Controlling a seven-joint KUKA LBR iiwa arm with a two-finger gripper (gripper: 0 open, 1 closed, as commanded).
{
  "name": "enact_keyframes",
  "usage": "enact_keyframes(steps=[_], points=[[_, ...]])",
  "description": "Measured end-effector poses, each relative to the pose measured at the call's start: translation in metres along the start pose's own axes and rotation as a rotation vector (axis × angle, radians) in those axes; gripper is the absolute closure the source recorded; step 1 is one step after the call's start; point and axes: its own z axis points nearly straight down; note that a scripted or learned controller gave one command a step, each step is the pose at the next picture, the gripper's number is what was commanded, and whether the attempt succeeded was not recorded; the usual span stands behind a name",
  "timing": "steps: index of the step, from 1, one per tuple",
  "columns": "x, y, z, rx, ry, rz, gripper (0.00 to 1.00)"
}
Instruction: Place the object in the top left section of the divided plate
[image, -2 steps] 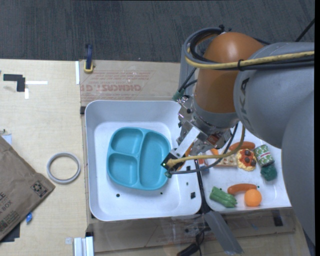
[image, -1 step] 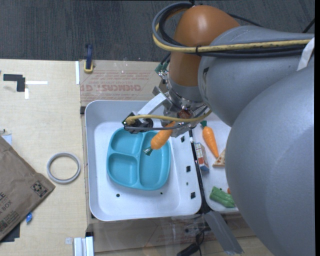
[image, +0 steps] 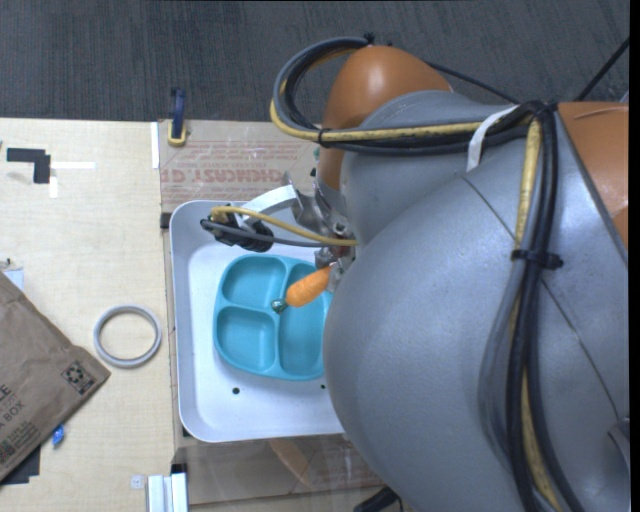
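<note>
A blue divided plate (image: 262, 325) lies in the white bin (image: 200, 400), with two compartments on its left and a longer one on its right. An orange, carrot-like object (image: 306, 288) is over the plate's upper part, by the ridge between the top left compartment and the right one. Its right end runs under the arm. The gripper (image: 326, 258) hangs just above and to the right of the object, largely hidden by the wrist. Whether the object rests on the plate or is lifted off it cannot be told.
The arm's large grey body (image: 480, 300) covers the right half of the view and the second bin. Black and yellow cables (image: 240, 230) loop over the bin's top edge. A grey ring (image: 128, 334) and a brown cardboard box (image: 35, 385) lie on the wooden bench to the left.
</note>
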Motion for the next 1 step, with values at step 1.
enact_keyframes(steps=[1], points=[[-0.0422, -0.0057, 0.027, 0.0, -0.001, -0.027, 1.0]])
